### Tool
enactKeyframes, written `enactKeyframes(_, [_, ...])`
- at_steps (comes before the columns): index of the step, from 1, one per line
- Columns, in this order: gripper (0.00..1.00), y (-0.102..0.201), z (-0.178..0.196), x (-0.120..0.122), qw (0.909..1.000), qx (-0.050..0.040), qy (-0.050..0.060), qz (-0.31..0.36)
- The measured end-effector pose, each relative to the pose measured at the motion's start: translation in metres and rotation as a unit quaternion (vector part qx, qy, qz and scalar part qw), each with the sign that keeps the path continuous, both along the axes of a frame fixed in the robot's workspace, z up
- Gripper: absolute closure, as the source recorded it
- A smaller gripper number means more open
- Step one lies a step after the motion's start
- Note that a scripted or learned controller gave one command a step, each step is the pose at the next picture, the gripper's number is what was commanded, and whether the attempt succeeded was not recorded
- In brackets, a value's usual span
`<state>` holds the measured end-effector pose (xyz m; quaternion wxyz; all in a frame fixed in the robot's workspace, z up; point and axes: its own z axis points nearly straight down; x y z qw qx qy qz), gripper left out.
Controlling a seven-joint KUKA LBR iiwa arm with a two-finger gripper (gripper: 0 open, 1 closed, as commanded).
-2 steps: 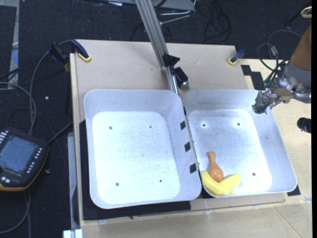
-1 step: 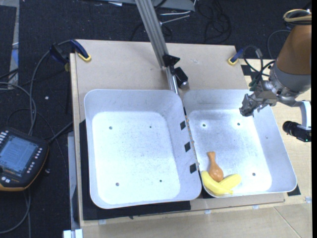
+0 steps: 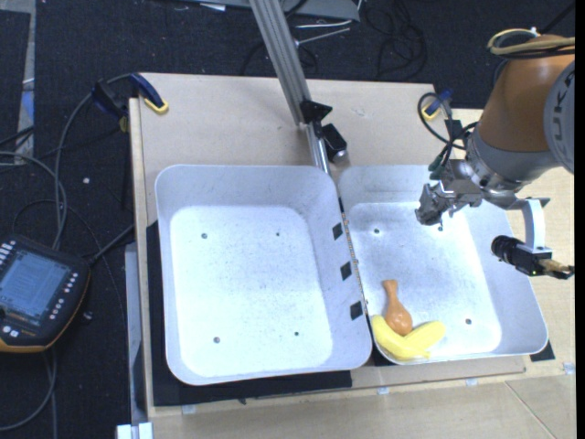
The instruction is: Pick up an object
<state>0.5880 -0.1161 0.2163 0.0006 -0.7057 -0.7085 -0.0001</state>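
Observation:
A yellow banana point(image 3: 409, 338) lies in the near left corner of the right bin point(image 3: 512, 327). An orange chicken-leg-shaped toy point(image 3: 396, 311) rests against the banana's upper side, its thin end pointing away. My gripper point(image 3: 431, 213) hangs over the far part of the right bin, well above and beyond both toys. I see nothing between its fingers. The dark fingertips are too small to read.
The left bin point(image 3: 183, 273) sits beside the right one, their rims meeting at the middle. A slanted metal pole point(image 3: 291, 71) with a dark clamp stands behind the bins. A handheld controller point(image 3: 32, 291) lies off the bench to the left.

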Motion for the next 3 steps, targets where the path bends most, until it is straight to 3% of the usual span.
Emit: enactKeyframes(3, [1.00,0.143,-0.014,-0.026,1.0000,0.0000,0.000,0.000])
